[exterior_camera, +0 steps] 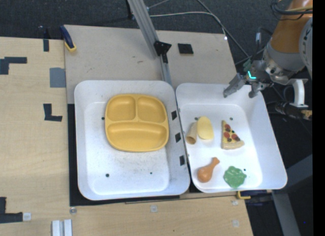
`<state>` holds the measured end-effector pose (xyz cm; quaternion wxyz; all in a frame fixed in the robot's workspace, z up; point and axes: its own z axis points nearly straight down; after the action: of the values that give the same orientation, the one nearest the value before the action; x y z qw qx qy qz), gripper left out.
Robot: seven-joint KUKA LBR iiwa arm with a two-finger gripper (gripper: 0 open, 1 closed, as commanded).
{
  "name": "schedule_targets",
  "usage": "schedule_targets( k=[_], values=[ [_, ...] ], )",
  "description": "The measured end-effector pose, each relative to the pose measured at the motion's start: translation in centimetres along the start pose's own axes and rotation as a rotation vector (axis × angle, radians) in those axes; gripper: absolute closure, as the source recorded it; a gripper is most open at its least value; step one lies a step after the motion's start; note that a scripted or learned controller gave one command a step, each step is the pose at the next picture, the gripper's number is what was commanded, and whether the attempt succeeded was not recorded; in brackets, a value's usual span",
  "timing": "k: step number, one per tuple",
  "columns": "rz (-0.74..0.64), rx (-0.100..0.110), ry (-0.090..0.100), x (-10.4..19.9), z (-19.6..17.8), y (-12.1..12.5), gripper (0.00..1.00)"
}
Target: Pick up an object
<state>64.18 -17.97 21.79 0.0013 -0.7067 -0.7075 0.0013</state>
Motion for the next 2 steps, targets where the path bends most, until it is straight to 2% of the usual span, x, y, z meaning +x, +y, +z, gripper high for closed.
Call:
schedule_targets(
  k=[1, 2],
  values=[
    [0.000, -0.002, 0.000, 0.0, -0.1, 0.1, 0.00],
    [0.000, 0.003, -0.001, -0.8, 5.8, -0.4, 0.00]
  ],
)
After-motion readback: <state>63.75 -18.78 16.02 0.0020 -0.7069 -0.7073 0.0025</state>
